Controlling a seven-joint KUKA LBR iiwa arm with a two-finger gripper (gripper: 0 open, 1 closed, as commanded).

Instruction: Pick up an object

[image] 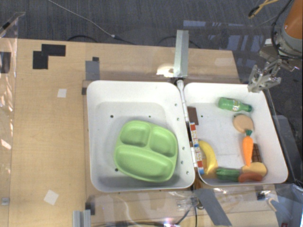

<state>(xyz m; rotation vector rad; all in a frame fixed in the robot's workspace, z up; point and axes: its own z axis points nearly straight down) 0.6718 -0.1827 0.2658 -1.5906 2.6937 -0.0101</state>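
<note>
The right bin (208, 93) holds a green bottle (234, 105) near its far side, a tan round piece (243, 122), an orange carrot (247, 148), a yellow banana (209, 157), a dark green vegetable (227, 174) and a red-orange item (252, 172) at the near right corner. My gripper (263, 81) hangs over the bin's far right corner, up and to the right of the bottle, with nothing visible between its fingers.
The left bin (102, 100) contains a green divided plate (146, 150). A brown and striped strip (192, 131) lies along the divider between the bins. A metal post (182, 51) stands behind the bins.
</note>
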